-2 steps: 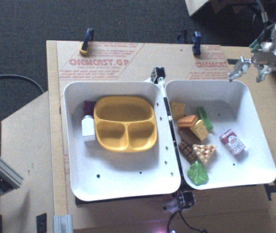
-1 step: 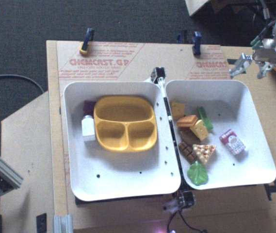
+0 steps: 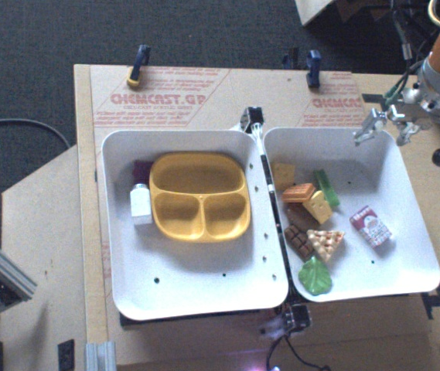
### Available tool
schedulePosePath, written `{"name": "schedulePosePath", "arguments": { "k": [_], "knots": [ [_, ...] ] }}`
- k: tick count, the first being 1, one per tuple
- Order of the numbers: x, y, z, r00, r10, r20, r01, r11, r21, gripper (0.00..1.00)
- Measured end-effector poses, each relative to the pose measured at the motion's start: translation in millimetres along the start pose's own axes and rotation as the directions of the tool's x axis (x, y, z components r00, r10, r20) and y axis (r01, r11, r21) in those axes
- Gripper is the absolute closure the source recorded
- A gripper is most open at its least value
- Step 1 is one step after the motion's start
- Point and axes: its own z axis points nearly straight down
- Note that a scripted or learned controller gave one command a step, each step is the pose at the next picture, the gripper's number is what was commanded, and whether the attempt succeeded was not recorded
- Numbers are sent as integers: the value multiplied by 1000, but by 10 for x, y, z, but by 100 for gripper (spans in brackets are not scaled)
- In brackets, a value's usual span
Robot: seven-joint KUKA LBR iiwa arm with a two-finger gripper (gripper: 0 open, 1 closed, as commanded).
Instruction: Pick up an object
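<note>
Toys: small food pieces heaped at the right bin's left side, against the divider; red carton lies apart, easiest target, I judge.
Gripper: over the right bin's far rim, jaws spread, nothing held.
Left bin: yellow tray, white bottle beside it.
Bench: board clamped at the far edge, likely against shifting.

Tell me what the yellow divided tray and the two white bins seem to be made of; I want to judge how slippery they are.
The yellow tray looks like moulded plastic with a matte finish: even colour, rounded dividers, little glare. The left bin and the right bin look like thin formed plastic, smooth and slightly glossy, with soft rounded rims; that is only a guess from their look.
</note>
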Motion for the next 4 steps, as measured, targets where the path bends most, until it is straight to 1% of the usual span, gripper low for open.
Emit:
{"name": "schedulePosePath", "arguments": {
  "k": [1,2,3,4],
  "knots": [
    [15,-85,470,1000,-1,0,1,1000,-1,0],
    [17,-123,1109,1000,-1,0,1,1000,0,0],
    [26,-123,1186,1000,-2,1,2,1000,-3,0],
    [25,-111,1063,1000,-2,3,2,1000,-8,100]
  ]
}}
